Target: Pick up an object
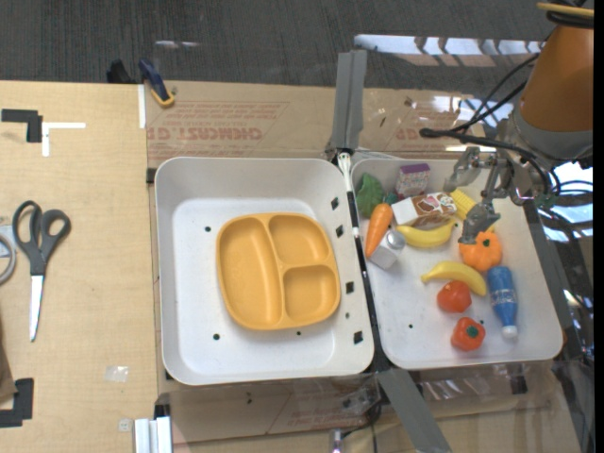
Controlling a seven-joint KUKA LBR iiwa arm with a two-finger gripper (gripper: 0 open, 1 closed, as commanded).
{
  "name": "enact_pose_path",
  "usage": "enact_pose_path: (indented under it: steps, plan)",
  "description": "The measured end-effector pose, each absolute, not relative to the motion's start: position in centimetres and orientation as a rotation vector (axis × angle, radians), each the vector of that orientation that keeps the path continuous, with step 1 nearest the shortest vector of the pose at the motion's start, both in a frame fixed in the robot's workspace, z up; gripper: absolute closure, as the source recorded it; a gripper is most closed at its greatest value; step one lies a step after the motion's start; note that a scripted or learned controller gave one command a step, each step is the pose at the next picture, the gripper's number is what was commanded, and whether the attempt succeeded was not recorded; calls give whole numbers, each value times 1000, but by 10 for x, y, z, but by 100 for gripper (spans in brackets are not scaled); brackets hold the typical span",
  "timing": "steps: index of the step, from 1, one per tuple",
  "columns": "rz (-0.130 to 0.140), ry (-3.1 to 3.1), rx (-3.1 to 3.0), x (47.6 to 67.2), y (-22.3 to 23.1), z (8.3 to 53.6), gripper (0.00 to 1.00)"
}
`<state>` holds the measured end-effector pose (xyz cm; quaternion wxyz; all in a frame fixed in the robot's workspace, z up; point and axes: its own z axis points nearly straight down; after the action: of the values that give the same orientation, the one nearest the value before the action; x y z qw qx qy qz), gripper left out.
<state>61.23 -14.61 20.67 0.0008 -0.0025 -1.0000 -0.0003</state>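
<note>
My gripper (479,217) hangs over the back right of the right bin (415,343), just above a small orange pumpkin (482,252). Nothing shows as held in it. Around the pumpkin lie a yellow banana (426,235), a second banana (455,274), a red tomato (454,297), a blue bottle (503,296) and a red pepper (468,333). Further left in that bin are a carrot (377,226), a silver can (387,252), a green vegetable (368,192), a purple box (413,176) and a snack packet (430,206).
The left bin (189,347) holds a yellow divided plate (278,270). Scissors (38,253) lie on the wooden bench at the far left. A grey divider post (346,102) stands behind the bins. Cables hang near the arm's orange band (562,74).
</note>
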Motion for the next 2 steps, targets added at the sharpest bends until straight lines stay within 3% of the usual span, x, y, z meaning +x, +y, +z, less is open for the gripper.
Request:
enact_pose_path:
  steps: [1,2]
  plan:
    - [7,-3165,42,623,-192,121,0]
    - [-2,-3142,-61,575,-221,91,0]
